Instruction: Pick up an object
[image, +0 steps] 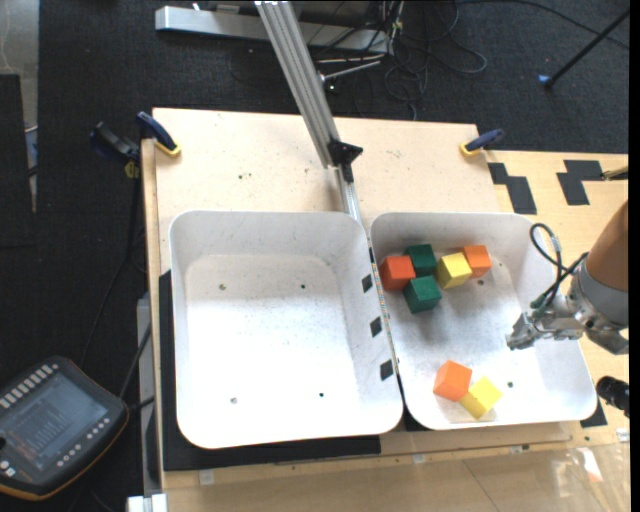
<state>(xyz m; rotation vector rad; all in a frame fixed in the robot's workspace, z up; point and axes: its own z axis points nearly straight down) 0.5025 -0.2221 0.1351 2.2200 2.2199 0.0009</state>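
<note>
Several small cubes lie in the right bin (560, 395). At its back sit an orange cube (398, 268), a green cube (421, 258), a second green cube (424, 293), a yellow cube (455, 268) and another orange cube (478, 260). Near the front, an orange cube (452, 380) touches a yellow cube (481, 397). My gripper (521, 337) hangs over the bin's right side, to the upper right of the front pair, with nothing seen between its fingers.
The left bin (200, 330) adjoins the right one along a shared rim. A slanted metal bar (305, 85) reaches down to the bins' back edge. Clamps (158, 135) (482, 142) hold the board's far corners. A teach pendant (50, 425) lies at lower left.
</note>
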